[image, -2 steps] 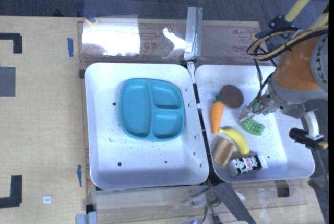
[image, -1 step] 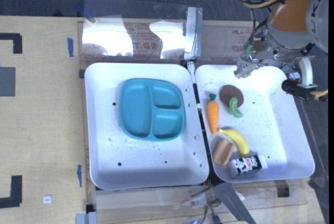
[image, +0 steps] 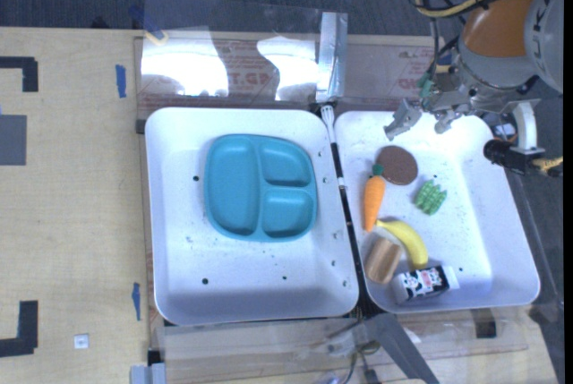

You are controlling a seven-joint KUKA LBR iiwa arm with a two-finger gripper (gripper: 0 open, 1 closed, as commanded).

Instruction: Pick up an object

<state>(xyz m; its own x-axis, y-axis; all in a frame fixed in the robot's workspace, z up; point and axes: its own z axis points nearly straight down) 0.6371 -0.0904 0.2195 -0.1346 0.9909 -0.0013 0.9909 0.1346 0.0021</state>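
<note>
Blue divided plate (image: 261,187) lies flat in the middle of the white bin (image: 179,284) farther from the gripper (image: 419,115), well apart from it. Clear plastic sheet (image: 233,60) lies along that bin's far edge. Blue tape marks (image: 120,80) and black corner marks (image: 25,73) sit on the wooden bench (image: 63,212), farthest from the gripper.

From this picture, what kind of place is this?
Probably a robot test bench: the grey arm's claw above a shallow white bin of toy food, beside a blue divided plastic tray.
</note>
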